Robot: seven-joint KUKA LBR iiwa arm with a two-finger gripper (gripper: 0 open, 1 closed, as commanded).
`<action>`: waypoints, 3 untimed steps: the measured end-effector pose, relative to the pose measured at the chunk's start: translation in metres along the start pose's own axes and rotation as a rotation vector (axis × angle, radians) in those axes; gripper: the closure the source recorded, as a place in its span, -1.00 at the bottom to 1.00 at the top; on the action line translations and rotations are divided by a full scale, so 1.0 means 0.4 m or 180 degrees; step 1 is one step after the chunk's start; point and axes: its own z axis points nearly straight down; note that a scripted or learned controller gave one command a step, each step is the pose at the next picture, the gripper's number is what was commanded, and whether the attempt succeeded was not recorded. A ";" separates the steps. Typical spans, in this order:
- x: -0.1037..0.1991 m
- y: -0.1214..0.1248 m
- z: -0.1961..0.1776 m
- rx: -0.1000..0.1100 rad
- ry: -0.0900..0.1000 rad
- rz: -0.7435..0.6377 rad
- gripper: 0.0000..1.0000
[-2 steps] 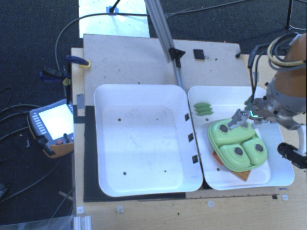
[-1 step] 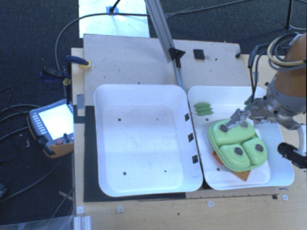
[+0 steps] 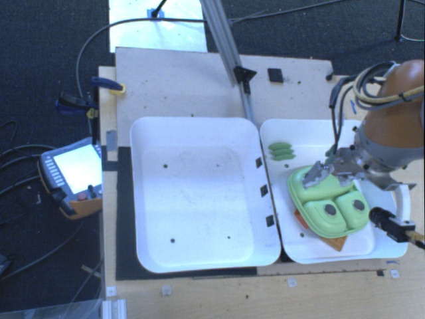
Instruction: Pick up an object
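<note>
A light green moulded plastic piece (image 3: 329,205) with two rounded bumps lies in the right bin (image 3: 292,248), resting on an orange flat thing (image 3: 334,242) whose corner pokes out below it. A small darker green piece (image 3: 281,151) lies near the bin's upper left. My gripper (image 3: 319,173) sits at the upper left edge of the light green piece, reaching in from the right under the grey and orange arm (image 3: 395,111). The metallic fingers appear to touch the piece's rim.
The left bin (image 3: 192,191) lies beside the right one, with small black clips (image 3: 263,190) along the shared edge. A metal pole (image 3: 222,32) slants over the board behind the bins. A teach pendant (image 3: 73,175) lies on the floor at the left.
</note>
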 end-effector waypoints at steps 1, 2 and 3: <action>-0.019 0.001 0.149 0.0002 -0.0001 0.0003 -1.00; -0.018 -0.010 0.267 -0.0063 -0.0024 0.0006 -1.00; -0.020 0.003 0.223 -0.0120 -0.0033 0.0002 1.00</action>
